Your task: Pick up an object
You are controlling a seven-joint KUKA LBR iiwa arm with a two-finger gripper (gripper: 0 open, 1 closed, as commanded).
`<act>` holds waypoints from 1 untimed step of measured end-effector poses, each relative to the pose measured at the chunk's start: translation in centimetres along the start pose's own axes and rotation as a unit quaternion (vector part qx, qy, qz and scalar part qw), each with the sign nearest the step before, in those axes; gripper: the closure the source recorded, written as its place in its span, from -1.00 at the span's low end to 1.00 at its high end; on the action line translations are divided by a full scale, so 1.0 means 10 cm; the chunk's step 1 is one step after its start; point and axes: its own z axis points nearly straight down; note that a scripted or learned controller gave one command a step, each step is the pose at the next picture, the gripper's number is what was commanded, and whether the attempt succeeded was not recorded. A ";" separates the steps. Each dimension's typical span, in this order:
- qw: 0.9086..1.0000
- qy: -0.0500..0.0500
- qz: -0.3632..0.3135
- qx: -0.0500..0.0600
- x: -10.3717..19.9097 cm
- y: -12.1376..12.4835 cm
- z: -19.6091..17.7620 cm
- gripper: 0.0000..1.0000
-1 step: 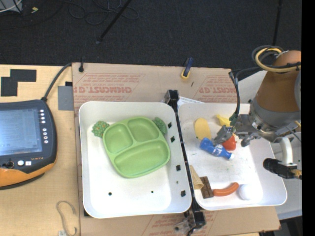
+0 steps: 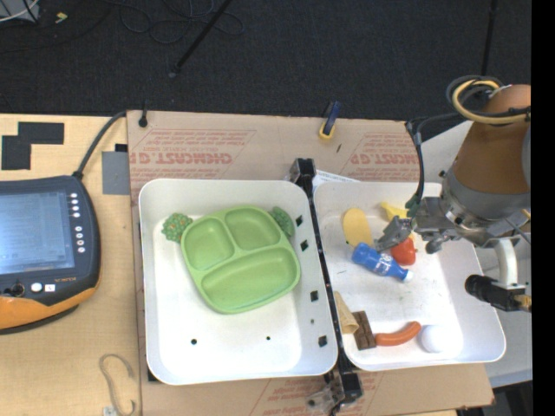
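My gripper (image 2: 413, 238) hangs over the right bin (image 2: 473, 354), near its upper middle. Its two grey fingers (image 2: 395, 231) stand apart, so it is open. A small red object (image 2: 404, 252) lies just below and between the fingertips, on the bin floor as far as I can tell. To its left lies a blue bottle (image 2: 379, 262) with a white label, and beyond that a yellow rounded object (image 2: 355, 226). Another yellow piece (image 2: 391, 209) peeks out behind the gripper.
An orange sausage shape (image 2: 398, 334), a white ball (image 2: 431, 340) and a brown brush (image 2: 359, 328) lie at the right bin's front. The left bin (image 2: 165, 336) holds a green divided plate (image 2: 240, 257). A tablet (image 2: 39, 237) sits far left.
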 end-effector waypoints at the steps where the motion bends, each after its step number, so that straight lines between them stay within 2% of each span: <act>1: 1.000 0.000 0.000 0.001 0.04 -0.01 0.63 -1.00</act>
